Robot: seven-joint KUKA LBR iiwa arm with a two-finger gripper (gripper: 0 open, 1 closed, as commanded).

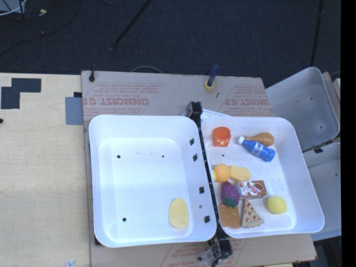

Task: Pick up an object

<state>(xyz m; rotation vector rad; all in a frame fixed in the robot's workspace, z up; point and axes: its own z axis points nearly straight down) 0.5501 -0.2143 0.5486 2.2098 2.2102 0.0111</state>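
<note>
The left bin (105,177) holds a single pale yellow oval piece (178,213) near its front right corner. Several toy foods lie in the right bin (300,166). At the back are a red block (222,137), a drumstick (261,139) and a blue bottle (257,149). An orange ball (222,173) and a yellow chip (240,174) sit mid-left. Closer to the front lie a purple eggplant (230,193), a snack packet (253,189), a lemon (276,204), a pizza slice (251,214) and a brown bread piece (229,216).
Both bins rest on a cardboard sheet (139,96) on the wooden bench (39,166). A blue and yellow clamp (211,78) stands at the cardboard's back edge. A grey panel (303,107) leans at the right, beside the right bin.
</note>
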